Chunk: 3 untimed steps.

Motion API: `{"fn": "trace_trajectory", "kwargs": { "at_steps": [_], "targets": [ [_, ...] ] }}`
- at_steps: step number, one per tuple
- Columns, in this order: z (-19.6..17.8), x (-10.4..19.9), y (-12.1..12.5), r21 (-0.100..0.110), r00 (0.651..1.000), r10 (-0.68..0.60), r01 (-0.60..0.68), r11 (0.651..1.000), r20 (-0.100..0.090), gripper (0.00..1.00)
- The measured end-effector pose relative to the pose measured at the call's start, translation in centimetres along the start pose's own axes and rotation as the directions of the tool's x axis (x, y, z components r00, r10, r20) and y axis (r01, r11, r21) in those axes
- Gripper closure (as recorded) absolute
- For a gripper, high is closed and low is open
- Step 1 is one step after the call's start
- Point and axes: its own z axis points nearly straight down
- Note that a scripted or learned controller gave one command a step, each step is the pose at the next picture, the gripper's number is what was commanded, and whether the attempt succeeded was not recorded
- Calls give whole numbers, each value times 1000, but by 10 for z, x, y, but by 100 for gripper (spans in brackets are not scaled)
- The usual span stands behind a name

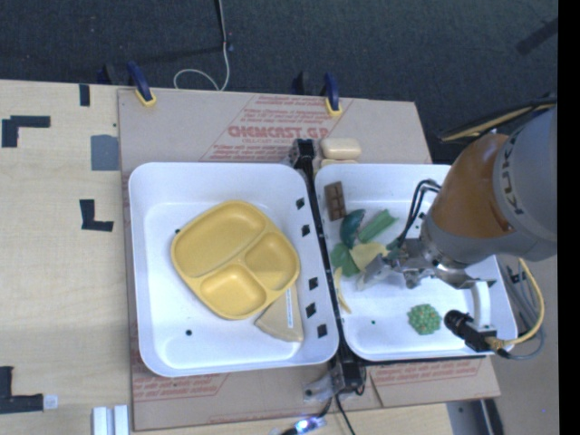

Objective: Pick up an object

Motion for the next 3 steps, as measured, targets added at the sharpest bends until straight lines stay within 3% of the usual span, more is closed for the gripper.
{"fn": "trace_trajectory", "kwargs": {
  "at_steps": [1,2,3],
  "targets": [
    [20,27,60,-24,1000,1,-1,1000,10,0],
    [9,28,59,-25,1000,3,-2,1000,7,100],
    [-110,67,75,-32,1000,-1,1,999,9,100]
  ]
}}
